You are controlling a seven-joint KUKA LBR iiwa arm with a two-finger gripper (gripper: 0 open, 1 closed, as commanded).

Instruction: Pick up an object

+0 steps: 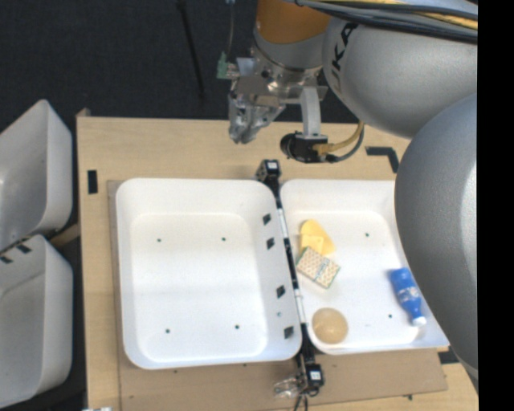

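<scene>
- My arm (418,72) is the biggest thing here: smooth grey rounded shells, with an orange band (291,18) above the wrist. It reaches in from the right and hangs high over the far side of the bench.
- The bench (161,144) is flat, pale wood, matte.
- The left bin (128,241) is shallow white plastic with rounded corners and a few small dark dots on its floor. I see nothing lying in it.
- The right bin (369,201) is of the same kind and touches the left one along the middle. All the objects lie in it.
- My claw (245,128) hangs above the bare bench beyond the bins, well apart from every object. It looks like grey metal, blurred. I see nothing between its fingers; how far open they are, I cannot tell.
- So I judge the task is at its beginning: nothing is picked. Left to do: go over the right bin, descend, close, lift.
- The blue tube (406,294) lies near the right wall, long and glossy, with a white end.
- The patterned pad (318,267) is flat, square, like a sponge or cloth, tilted.
- The yellow piece (316,238) is soft-looking, irregular, touching the pad's upper edge.
- The tan ball (329,326) is round, dull, at the near left corner.
</scene>
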